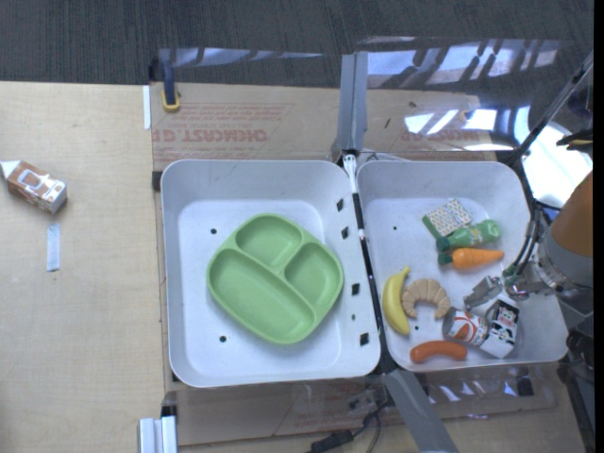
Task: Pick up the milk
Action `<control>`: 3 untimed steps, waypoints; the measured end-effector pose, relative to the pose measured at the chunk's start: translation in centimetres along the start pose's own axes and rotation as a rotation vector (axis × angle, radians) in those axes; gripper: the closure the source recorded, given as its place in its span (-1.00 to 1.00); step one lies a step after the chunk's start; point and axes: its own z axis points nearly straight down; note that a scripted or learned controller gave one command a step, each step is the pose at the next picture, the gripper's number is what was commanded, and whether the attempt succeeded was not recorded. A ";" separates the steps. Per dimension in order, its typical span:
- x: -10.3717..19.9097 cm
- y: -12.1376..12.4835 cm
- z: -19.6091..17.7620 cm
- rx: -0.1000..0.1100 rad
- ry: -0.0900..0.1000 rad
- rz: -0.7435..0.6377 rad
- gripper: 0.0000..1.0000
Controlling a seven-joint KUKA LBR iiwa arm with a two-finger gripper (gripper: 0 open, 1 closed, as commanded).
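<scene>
The milk (502, 328) is a small white carton with black patches. It lies tilted in the right bin (377, 206), close to the front right corner. My gripper (484, 293) reaches in from the right and hovers just above and left of the carton, near its upper end. Nothing shows between the gripper and the milk that tells of a hold. The grey arm with its orange band (571, 225) leaves the view at the right edge.
Around the milk lie a red and white ball-like item (461, 327), a sausage (438, 351), a croissant (427, 296), a banana (395, 302), a carrot (477, 258) and a green packet (469, 235). The left bin (189, 206) holds a green divided plate (274, 277).
</scene>
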 end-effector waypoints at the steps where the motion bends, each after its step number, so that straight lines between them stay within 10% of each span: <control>1: -0.1 0.0 -0.9 0.000 -0.002 0.002 1.00; 2: -0.1 0.0 -0.9 0.000 -0.002 0.003 -1.00; 3: 7.6 0.2 -6.5 -0.003 -0.004 -0.190 -1.00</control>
